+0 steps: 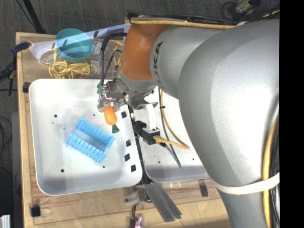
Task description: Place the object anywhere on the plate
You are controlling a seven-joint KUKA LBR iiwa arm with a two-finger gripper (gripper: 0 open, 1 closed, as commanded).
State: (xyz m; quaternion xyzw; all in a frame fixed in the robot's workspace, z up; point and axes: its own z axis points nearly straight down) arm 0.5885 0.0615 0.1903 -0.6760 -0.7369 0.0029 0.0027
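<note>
The small orange, carrot-like object with a green tip (110,116) hangs just under the two-finger gripper (108,109) at the end of the grey arm with the orange band (137,56), and it appears pinched between the fingers, so the claw looks clenched on it rather than released. It sits above the right part of the left shallow white bin (47,127), close to the ridge where that bin meets the right shallow white bin (166,175). The light blue ribbed plastic rack (90,140), which is the nearest thing to a plate here, lies just below and left of the object, apart from it. By my judgement the pickup is done and the placing remains. Open white floor lies to the rack's left and below it; the bin's right wall is near, and the bulky arm crowds the right side.
</note>
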